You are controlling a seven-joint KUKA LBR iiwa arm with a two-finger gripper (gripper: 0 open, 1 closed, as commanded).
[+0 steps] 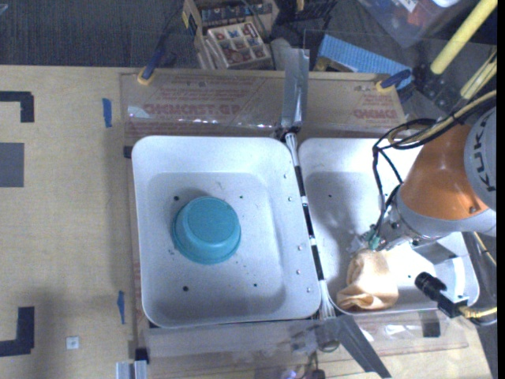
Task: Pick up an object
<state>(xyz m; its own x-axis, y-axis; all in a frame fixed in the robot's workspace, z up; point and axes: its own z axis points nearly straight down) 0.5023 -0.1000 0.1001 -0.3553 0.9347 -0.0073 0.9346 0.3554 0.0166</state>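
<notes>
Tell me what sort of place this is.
Probably a robotics lab's grasping test bench: a grey and orange arm reaches over two white bins, one holding a blue bowl, the other a tan cloth-like object; the wooden bench carries tape markers.

You look down from one fixed camera above the bench (55,212), tilted slightly toward its far edge. Both white bins (158,164) lie near mid-frame, floor clutter shows beyond, and the arm (446,184) enters from your right.

Left bin (150,212) open around the central blue bowl (207,229)
</notes>
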